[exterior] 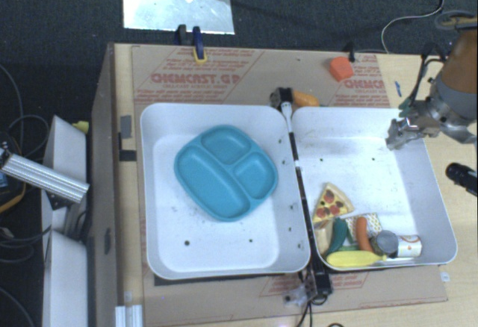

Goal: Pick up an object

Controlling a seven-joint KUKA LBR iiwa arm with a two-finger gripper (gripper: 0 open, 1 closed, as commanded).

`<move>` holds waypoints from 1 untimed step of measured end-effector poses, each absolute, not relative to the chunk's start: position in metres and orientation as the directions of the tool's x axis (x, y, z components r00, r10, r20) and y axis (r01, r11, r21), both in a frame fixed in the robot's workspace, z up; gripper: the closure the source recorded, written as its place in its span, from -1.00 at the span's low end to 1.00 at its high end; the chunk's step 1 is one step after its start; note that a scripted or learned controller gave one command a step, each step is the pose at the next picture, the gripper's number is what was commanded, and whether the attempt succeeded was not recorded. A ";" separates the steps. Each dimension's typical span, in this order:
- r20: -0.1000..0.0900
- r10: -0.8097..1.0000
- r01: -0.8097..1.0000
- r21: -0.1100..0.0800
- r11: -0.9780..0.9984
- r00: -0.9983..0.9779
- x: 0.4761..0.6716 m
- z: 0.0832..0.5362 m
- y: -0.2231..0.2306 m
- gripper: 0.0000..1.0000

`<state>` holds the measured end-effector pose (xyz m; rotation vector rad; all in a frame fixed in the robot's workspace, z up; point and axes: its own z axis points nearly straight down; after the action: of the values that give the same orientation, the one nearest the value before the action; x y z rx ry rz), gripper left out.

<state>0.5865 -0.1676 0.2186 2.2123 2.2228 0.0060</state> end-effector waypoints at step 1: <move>0.000 1.000 1.000 0.002 0.002 -0.002 0.492 0.252 -0.134 1.00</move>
<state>0.4924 -0.1341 0.2515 2.2176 2.2231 0.0027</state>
